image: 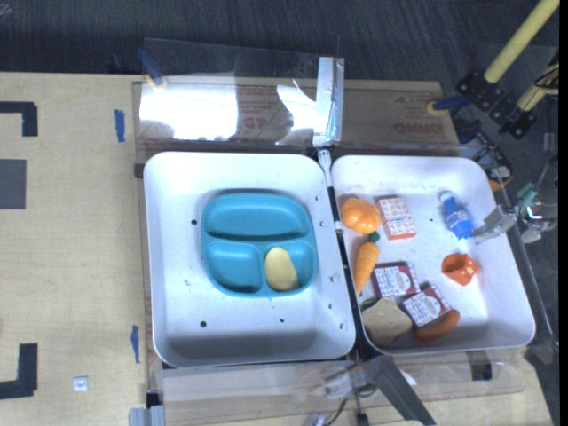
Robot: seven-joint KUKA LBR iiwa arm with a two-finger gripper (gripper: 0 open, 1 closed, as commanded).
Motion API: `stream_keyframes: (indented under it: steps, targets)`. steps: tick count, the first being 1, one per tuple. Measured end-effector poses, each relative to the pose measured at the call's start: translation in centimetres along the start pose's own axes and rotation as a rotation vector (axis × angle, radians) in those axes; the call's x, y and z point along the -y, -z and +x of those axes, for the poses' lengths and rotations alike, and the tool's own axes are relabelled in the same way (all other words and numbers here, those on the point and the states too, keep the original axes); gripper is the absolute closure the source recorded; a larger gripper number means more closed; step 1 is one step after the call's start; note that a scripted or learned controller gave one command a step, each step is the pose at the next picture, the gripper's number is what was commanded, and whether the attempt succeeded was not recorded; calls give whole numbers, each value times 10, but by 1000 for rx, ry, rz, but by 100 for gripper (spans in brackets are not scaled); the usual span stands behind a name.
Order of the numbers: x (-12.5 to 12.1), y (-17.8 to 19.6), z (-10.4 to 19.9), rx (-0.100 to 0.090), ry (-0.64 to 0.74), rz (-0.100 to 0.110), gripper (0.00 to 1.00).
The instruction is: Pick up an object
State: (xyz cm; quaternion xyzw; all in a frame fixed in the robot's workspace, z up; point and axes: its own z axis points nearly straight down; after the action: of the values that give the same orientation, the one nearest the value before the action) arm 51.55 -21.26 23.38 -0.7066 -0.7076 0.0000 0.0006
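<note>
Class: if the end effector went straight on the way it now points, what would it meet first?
Probably the small blue bottle, just left of the end effector in the right bin; depth is unclear, so it might pass above.

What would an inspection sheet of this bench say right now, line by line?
Surface: wooden bench bearing two shallow white bins, left and right.
Job's things: yellow egg-shaped piece in a blue divided plastic tray, left bin; orange carrot, small blue bottle, red cup, snack packets in right bin.
Clutter: clear plastic sheet behind the bins.
Hand: at right bin's right rim.
Cables: nothing seen.
Surroundings: dark floor.
</note>
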Motion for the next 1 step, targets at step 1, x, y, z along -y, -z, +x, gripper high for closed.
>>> stream_keyframes:
  steps: [1]
  targets:
    - [-20, -12, -5, 2, -91, -3, 0]
